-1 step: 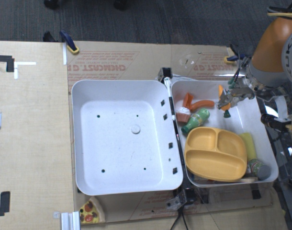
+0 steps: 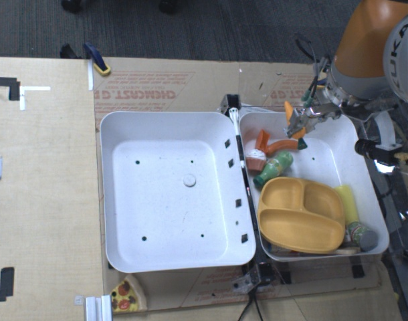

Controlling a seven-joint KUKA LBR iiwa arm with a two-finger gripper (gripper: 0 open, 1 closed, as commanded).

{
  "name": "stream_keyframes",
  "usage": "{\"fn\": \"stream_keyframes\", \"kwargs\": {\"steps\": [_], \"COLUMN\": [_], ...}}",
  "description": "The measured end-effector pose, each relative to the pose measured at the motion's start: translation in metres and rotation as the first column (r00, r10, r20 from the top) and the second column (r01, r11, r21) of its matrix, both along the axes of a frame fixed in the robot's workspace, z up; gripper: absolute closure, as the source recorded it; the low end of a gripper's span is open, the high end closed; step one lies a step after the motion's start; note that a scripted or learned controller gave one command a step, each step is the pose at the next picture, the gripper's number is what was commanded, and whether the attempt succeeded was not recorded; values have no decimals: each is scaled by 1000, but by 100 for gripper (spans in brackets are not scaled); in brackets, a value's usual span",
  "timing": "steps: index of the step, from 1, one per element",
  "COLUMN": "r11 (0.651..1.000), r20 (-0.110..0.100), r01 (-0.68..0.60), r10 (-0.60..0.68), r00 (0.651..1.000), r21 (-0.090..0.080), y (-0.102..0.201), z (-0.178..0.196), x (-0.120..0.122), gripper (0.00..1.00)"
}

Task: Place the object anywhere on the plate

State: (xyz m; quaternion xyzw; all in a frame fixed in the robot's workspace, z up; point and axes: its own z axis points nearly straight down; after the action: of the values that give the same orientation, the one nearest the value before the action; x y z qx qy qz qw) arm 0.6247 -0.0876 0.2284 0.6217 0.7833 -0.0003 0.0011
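A tan divided plate lies in the near half of the right bin. My gripper hangs over the far part of that bin, beyond the plate. A small orange piece shows between its fingers, with another orange end sticking out above them, so the gripper looks shut on it. Just left of the gripper on the bin floor lie an orange carrot-like item, a red-orange piece and a green bottle.
A yellow item and a grey-green item lie along the plate's right side. A red and white object sits by the bin's left wall. The left bin adjoins. A toy pizza slice lies on the bench in front.
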Motion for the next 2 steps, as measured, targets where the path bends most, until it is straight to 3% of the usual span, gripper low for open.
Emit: {"fn": "stream_keyframes", "kwargs": {"steps": [1, 2], "r11": [987, 964], "r20": [-4, 0], "r01": [-163, -266], "r10": [163, 266], "r00": [987, 964], "r21": [1, -1], "y": [80, 5], "z": [-27, 10], "x": [13, 31], "gripper": [100, 100]}}
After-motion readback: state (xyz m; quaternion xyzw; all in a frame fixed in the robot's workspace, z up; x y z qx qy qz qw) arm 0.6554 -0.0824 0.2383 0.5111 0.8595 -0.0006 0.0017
